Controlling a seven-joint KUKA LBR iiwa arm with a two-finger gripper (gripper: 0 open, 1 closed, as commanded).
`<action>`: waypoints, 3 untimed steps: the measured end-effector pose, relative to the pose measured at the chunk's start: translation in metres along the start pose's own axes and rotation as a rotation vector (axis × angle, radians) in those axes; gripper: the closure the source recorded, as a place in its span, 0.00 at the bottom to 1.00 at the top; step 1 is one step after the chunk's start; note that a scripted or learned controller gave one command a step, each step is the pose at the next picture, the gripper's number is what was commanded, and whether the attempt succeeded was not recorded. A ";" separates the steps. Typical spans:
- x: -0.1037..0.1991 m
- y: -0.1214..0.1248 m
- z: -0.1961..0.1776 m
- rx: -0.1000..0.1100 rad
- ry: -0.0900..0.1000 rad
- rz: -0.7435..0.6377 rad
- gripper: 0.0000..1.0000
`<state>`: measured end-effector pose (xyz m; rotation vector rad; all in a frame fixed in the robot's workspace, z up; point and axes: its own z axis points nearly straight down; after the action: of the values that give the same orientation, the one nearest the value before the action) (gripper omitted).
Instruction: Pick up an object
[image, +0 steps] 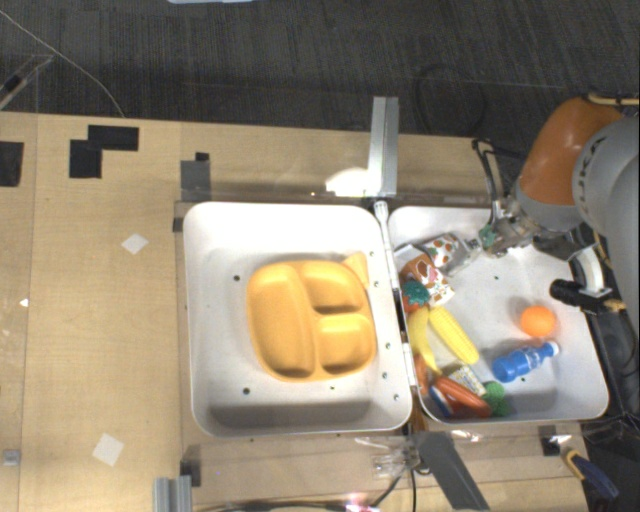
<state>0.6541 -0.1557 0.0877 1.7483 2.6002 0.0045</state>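
Bins come first: two shallow white ones stand side by side on the wooden worktop (90, 330). The left bin (215, 390) holds one yellow divided tray (310, 318), lying near the middle, with a thin yellow edge of something showing behind its upper right corner. The right bin (560, 395) holds many small things. Along its left wall lie a brown and white packet (422, 277), a teal piece (415, 296), two yellow banana-like toys (445, 335), and below them a red and orange item (458, 393) with a green end. A crumpled silver wrapper (445, 250) lies near the upper wall. An orange ball (538, 320) rests apart toward the right, and a blue bottle (522, 362) with a white cap lies just below it.

The arm (580, 165) enters at the upper right, and its body is cut off by the frame edge. The gripper (495, 235) hangs over the upper part of the right bin, just beside the silver wrapper. It is small and dark here, so I cannot tell if the jaws are apart or together. The pile at the left wall is crowded and several things overlap.
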 end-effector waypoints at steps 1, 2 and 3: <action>-0.046 -0.001 0.001 0.010 0.017 0.120 0.00; 0.040 -0.017 0.000 -0.001 0.003 0.267 0.00; -0.007 0.001 -0.007 -0.002 -0.001 -0.381 0.00</action>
<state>0.6574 -0.1617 0.0945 1.2234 2.8823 0.0040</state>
